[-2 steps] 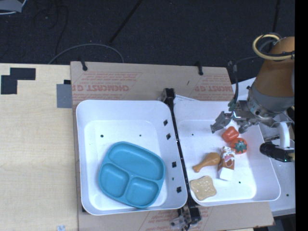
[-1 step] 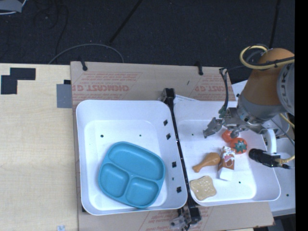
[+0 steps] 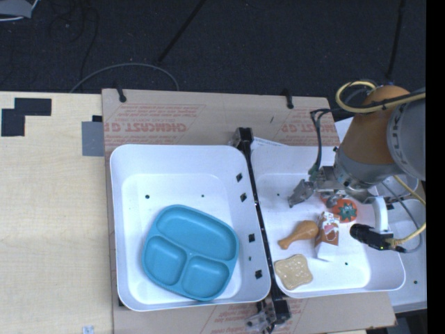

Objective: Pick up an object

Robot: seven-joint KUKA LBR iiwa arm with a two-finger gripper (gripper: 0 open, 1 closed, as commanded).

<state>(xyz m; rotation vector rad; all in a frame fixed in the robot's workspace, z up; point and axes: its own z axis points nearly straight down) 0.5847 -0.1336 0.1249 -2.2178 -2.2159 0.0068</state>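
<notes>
My gripper [image 3: 301, 193] hangs low over the right bin [image 3: 278, 165], near its left-middle, on the arm with the orange band [image 3: 365, 134]. Nothing shows in its grasp. Just below and right of it lies a tan toy drumstick [image 3: 299, 233]. A small red and white carton [image 3: 328, 229] lies beside the drumstick, and a round red and orange toy [image 3: 342, 208] sits close under the wrist. A slice of toy toast [image 3: 293, 271] rests near the bin's front edge.
The left bin [image 3: 139, 165] holds a blue divided plate [image 3: 190, 251]. A black clip divider [image 3: 250, 207] runs between the two bins. Cables loop around the arm at the right. Bare white floor shows at the back of the right bin.
</notes>
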